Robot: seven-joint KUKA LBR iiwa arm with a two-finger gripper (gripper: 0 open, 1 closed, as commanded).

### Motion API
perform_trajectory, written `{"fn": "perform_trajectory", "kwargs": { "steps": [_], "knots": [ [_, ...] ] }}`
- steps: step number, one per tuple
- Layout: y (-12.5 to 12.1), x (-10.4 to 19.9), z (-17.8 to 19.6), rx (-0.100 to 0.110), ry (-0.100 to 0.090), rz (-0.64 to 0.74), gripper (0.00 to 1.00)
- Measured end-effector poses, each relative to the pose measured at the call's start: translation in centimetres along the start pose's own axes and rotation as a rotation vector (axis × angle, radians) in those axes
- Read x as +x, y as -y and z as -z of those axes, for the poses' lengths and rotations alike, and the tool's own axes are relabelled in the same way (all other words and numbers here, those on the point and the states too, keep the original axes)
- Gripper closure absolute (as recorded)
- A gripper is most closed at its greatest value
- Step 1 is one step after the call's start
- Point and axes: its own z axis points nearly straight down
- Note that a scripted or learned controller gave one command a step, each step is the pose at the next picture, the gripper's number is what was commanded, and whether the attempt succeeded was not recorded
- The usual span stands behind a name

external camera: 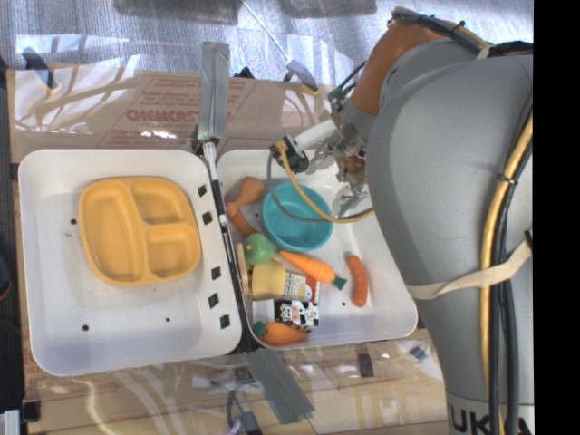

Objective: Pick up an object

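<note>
The bench is viewed from a single fixed camera set above it, angled down at a slant so that both the left bin (pixel 54 333) and the right bin (pixel 385 284) are taken in side by side. The grey arm (pixel 453 179) is seen close and large, entering from the right, and the far bench edge is caught along the top.
</note>
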Motion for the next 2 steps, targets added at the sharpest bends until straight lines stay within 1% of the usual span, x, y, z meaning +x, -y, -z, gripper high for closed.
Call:
{"fn": "perform_trajectory", "kwargs": {
  "steps": [1,2],
  "knots": [
    [1.5,-6.6,-5.6,0.002,0.004,0.132,0.0],
    [2.6,-7.9,-7.8,0.0,0.0,0.142,0.0]
  ]
}}
